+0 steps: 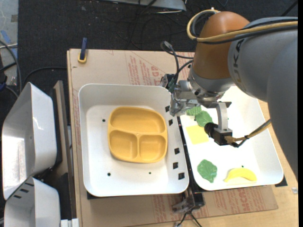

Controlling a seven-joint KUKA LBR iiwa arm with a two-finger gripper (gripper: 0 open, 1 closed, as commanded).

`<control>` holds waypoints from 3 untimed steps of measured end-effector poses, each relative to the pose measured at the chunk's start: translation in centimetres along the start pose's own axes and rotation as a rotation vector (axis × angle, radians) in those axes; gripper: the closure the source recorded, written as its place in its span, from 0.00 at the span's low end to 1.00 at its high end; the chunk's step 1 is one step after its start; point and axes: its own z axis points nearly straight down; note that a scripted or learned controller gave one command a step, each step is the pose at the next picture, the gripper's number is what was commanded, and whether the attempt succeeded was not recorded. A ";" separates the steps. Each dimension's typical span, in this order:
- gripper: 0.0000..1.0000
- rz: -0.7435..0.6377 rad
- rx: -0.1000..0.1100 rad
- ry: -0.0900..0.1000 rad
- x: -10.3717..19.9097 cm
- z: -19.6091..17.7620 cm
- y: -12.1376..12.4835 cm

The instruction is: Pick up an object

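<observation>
Left bin [94,167]: one yellow divided tray [138,134], lying flat at its middle.

My claw [182,103]: low over the rim between the bins, at the far left corner of the right bin [251,155]. Whether it is apart or together I cannot tell, and I see nothing held.

Green piece [202,117]: nearest candidate, just right of my claw and a little nearer the camera. Its long axis slants down and to the right.

Yellow square [197,134]: just beyond it.

Green leafy piece [207,170] and yellow banana [240,175]: near the front rim, well apart from my claw.
</observation>
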 end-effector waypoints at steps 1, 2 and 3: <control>1.00 0.001 0.002 -0.001 4.4 0.5 -0.3; 1.00 0.004 0.000 -0.002 5.2 0.3 0.7; 1.00 0.005 0.002 -0.002 5.4 0.0 0.6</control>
